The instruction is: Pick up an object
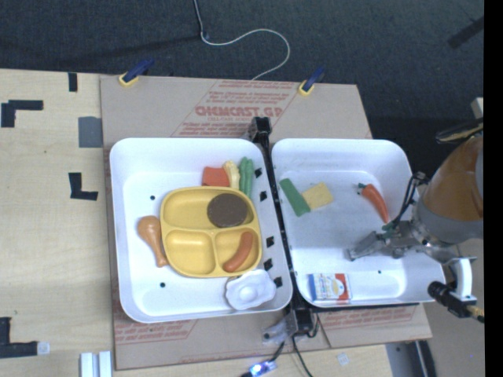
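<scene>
We judge the task barely begun — nothing is lifted, every object we see lies on a bin floor. Starting in the left bin (126,210), a yellow divided tray (189,246) sits at its middle, carrying a brown patty (229,209) in its upper right compartment and a sausage (242,251) in its lower right one. A drumstick (152,237) lies just beside the tray's left edge, a red piece (215,177), a pale yellow piece (233,174) and a green piece (247,176) crowd against its top edge, and a white lidded cup (249,290) rests near the bin's bottom right corner. Crossing into the right bin (346,151), we find a green block (295,196) and a yellow block (318,195) touching each other near the upper left, a small carton (328,287) along the bottom edge, and a carrot (374,199) toward the upper right. The gripper (363,250) hangs low over the bin floor, right of centre, below the carrot and above the carton — apart from both, as far as we can see. We cannot tell how its jaws stand; the grey metal blurs into the shadow, and nothing shows between them. What is left, in our judgement, is the whole grasp and lift, with the carrot or the carton the nearest candidates.
</scene>
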Controlling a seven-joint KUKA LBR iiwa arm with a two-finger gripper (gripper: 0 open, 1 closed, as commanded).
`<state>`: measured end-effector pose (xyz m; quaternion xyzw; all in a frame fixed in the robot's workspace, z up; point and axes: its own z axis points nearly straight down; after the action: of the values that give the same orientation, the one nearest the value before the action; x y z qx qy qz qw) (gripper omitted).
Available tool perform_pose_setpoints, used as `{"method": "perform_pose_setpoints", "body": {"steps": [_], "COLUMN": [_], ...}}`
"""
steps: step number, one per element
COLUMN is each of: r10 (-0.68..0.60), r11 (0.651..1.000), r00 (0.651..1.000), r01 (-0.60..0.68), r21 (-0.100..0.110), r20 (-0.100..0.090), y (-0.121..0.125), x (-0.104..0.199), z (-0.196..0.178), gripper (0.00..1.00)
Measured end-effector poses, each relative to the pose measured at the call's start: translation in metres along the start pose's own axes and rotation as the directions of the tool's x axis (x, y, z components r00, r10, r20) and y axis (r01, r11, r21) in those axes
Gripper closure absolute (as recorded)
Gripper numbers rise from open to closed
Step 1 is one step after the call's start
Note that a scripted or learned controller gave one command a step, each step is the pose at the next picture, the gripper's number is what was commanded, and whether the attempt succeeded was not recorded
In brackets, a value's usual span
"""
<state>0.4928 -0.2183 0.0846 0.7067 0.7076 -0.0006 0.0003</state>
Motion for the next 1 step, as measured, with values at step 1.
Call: {"method": "perform_pose_setpoints", "body": {"steps": [1], "r10": [0.001], "r11": [1.0], "r00": [1.0], "r01": [-0.001], "r21": [-0.001], "r20": [0.002], "y": [0.0003], "x": [-0.0006], "z": [-0.0107], "gripper": [1.0]}}
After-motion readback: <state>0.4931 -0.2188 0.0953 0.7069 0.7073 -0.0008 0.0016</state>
